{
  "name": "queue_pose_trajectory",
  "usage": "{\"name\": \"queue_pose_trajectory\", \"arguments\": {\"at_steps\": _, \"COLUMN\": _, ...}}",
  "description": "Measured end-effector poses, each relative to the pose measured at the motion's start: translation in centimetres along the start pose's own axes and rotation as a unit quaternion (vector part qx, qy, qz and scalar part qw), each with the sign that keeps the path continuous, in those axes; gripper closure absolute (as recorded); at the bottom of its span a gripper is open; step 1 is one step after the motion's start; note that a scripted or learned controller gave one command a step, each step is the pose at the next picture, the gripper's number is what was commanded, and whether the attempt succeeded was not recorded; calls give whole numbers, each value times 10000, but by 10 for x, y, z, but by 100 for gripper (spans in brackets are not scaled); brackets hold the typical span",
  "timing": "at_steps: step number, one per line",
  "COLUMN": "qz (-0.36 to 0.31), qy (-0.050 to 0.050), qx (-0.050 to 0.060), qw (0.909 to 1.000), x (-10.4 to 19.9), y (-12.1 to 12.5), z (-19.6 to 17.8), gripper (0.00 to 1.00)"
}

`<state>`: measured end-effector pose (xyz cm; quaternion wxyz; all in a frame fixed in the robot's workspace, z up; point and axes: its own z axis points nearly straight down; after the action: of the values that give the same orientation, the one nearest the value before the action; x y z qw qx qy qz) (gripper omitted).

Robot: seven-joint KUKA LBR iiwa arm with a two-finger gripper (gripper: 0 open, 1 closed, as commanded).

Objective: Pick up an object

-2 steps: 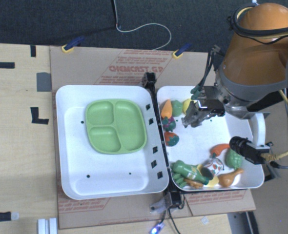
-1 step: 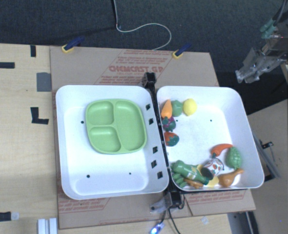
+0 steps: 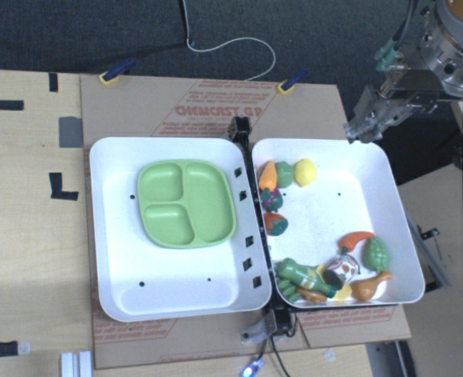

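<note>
The right bin (image 3: pixel 380 171) holds several toy foods. A carrot (image 3: pixel 267 175), a yellow lemon (image 3: pixel 304 172) and a small red and green piece (image 3: pixel 275 223) lie near its left wall. A green vegetable (image 3: pixel 376 253), a red pepper (image 3: pixel 355 240), a white can (image 3: pixel 343 269) and green pieces (image 3: pixel 294 273) crowd its near right corner. My gripper (image 3: pixel 366 129) hangs above the bin's far right corner, away from all the toys, with nothing seen between its fingers.
The left bin (image 3: pixel 114 210) carries a green divided plate (image 3: pixel 187 203). Black clips run along the wall between the bins. A white cable (image 3: pixel 231 45) loops over the dark floor behind the cardboard sheet (image 3: pixel 216 108).
</note>
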<state>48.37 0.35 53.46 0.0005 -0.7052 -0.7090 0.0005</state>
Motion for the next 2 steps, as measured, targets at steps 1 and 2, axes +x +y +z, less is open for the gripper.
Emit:
{"name": "queue_pose_trajectory", "arguments": {"at_steps": 1, "qz": -6, "qy": 1, "qx": -1, "qw": 10000, "x": 52, "y": 0, "z": 0, "gripper": 100}}
{"name": "queue_pose_trajectory", "arguments": {"at_steps": 2, "qz": -7, "qy": 3, "qx": -2, "qw": 10000, "x": 102, "y": 0, "z": 0, "gripper": 100}}
